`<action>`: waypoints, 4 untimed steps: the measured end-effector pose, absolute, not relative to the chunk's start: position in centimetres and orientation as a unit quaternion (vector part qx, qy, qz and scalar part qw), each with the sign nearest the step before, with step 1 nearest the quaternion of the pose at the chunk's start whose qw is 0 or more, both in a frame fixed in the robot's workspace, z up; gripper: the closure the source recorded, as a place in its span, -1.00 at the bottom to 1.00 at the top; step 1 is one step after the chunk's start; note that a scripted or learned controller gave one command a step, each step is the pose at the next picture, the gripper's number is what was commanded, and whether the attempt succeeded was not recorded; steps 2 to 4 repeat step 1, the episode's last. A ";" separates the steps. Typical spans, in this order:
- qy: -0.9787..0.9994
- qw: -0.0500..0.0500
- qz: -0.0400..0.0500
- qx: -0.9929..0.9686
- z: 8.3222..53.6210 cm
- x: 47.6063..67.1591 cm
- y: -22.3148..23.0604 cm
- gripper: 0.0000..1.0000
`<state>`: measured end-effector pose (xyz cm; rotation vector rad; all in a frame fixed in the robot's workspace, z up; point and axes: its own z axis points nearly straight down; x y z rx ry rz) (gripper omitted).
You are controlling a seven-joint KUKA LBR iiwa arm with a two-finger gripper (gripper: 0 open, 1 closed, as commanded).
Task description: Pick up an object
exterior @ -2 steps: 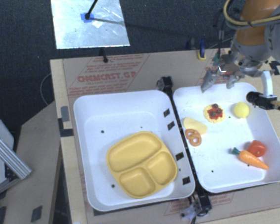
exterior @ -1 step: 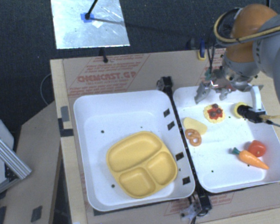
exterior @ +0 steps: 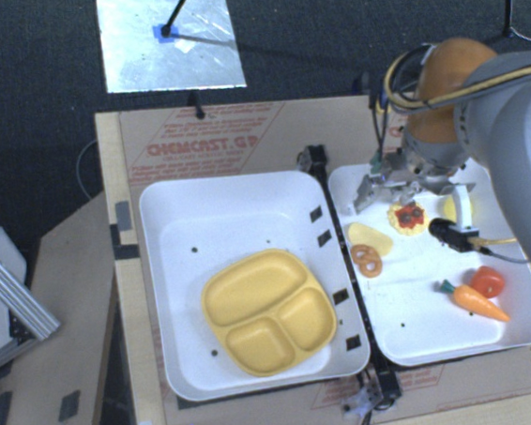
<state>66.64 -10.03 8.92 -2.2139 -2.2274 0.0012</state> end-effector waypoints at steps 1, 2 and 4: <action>-0.709 -0.001 0.000 -0.705 8.5 66.7 -10.0 -1.00; -0.709 -0.001 0.000 -0.705 8.5 66.7 -10.0 -1.00; -0.709 -0.001 0.000 -0.705 8.5 66.7 -10.0 -1.00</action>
